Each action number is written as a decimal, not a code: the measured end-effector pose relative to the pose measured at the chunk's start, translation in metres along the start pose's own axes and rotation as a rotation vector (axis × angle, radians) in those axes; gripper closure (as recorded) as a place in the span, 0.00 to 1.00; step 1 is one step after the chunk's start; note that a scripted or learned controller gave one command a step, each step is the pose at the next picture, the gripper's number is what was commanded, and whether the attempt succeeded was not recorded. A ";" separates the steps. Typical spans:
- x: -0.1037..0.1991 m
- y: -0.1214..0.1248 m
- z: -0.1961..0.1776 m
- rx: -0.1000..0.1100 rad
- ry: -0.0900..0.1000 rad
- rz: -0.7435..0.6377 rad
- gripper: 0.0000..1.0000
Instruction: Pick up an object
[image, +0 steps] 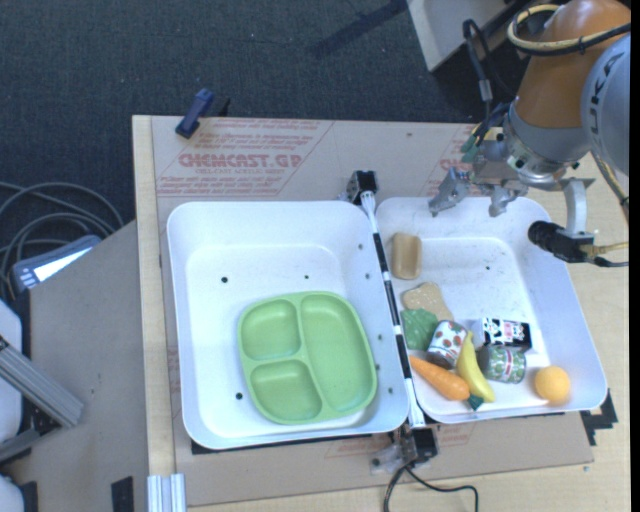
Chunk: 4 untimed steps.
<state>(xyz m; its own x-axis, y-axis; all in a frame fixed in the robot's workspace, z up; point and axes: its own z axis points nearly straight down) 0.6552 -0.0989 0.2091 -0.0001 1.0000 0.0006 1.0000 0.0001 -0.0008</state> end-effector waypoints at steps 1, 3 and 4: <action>-0.037 -0.071 0.104 0.003 -0.001 0.002 0.00; -0.094 -0.140 0.090 -0.003 -0.001 0.000 0.00; -0.121 -0.176 0.020 -0.002 -0.002 0.001 0.00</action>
<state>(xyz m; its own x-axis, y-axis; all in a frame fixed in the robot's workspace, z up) 0.4793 -0.2203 0.1893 0.0013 1.0000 -0.0011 1.0000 -0.0013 0.0010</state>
